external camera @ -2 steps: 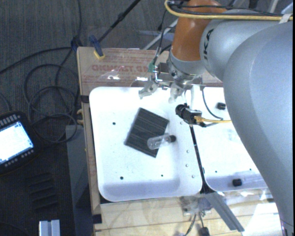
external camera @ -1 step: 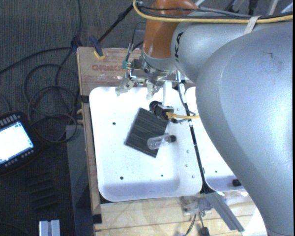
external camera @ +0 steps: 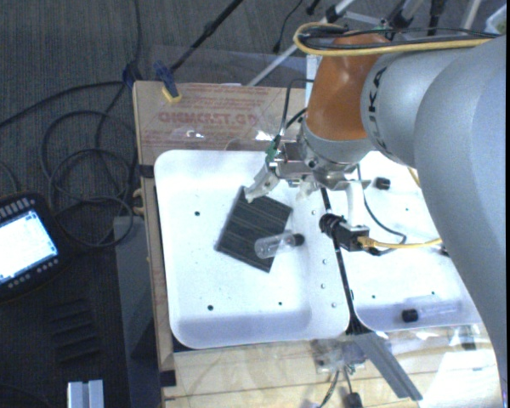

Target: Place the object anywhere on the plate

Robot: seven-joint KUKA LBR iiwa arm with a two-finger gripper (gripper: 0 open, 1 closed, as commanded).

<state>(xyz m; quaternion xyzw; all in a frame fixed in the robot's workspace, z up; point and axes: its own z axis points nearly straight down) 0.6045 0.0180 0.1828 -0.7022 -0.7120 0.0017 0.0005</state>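
A dark ribbed square plate (external camera: pixel 248 224) lies tilted in the left bin (external camera: pixel 195 296). A clear tube with a black cap (external camera: pixel 278 244) rests across the plate's right corner, its capped end poking past the edge. My gripper (external camera: pixel 282 189) hangs just above the plate's far corner. It is open, its fingers (external camera: pixel 259 185) are spread, and nothing sits between them. The tube lies a little in front of the gripper, apart from it.
The right bin (external camera: pixel 408 279) holds another clear capped tube (external camera: pixel 427 312) near its front and a small black piece (external camera: pixel 380 183) at the back. A black connector (external camera: pixel 332 224) with a yellow cable hangs over the divide. The arm's bulk covers the right bin's far side.
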